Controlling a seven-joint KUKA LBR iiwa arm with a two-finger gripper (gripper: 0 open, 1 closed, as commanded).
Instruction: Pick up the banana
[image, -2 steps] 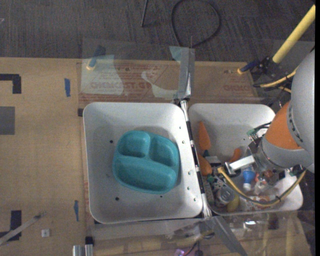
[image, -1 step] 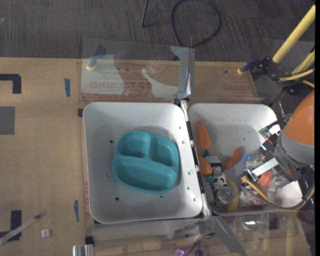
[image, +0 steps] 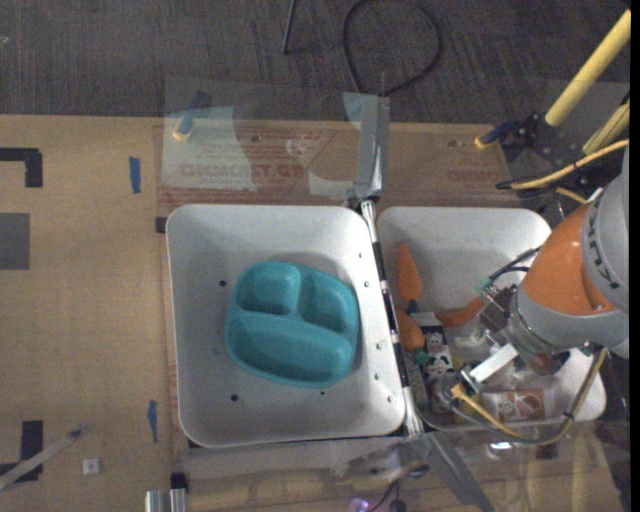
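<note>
My gripper (image: 462, 383) hangs low over the front left part of the right bin (image: 455, 232), the grey and orange arm reaching in from the right. Just below its tip shows a short yellow piece (image: 478, 404); I cannot tell whether this is the banana or part of the thin yellow cable that loops under the arm. The arm hides much of the bin's front half.
Two orange carrot-like pieces (image: 409, 274) lie along the right bin's left wall, and small mixed items (image: 435, 352) lie beside the gripper. A teal divided plate (image: 293, 322) sits in the left bin (image: 200, 250). A metal divider (image: 385, 300) separates the bins.
</note>
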